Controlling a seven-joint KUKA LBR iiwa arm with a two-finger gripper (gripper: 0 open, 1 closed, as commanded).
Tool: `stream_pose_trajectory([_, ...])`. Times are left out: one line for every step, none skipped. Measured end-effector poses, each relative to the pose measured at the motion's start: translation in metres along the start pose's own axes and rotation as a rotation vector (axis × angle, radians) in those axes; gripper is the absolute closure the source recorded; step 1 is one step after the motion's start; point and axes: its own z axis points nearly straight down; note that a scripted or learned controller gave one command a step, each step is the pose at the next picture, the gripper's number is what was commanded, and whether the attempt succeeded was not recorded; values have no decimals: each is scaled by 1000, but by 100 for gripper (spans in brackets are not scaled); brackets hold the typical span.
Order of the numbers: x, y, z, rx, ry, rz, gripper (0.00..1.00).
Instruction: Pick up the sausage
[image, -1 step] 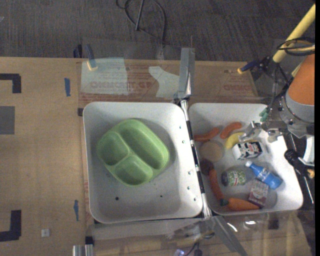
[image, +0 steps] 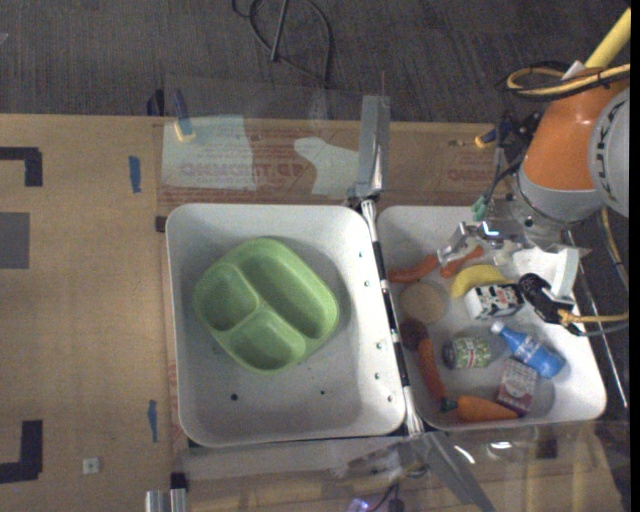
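Cardboard-covered surface (image: 80, 300) carried two bins; the left held a green tray (image: 265, 302). Sausage (image: 431, 366) lay in the crowded right bin (image: 590, 385). End effector (image: 470, 237), grip state indeterminate, risked seizing neighbouring carrot (image: 484, 408).

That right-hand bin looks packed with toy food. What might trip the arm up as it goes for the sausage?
1. Crowding: the sausage lies near the bin's left wall, close to a brown round piece, a green bottle and a carrot. It may grab or knock a neighbour.
2. Lookalikes: an orange-red piece lies just beside the gripper, much nearer than the sausage, so it might get picked by mistake.
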Motion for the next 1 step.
stream_pose_trajectory([23,33,66,-11,-1,-201,0])
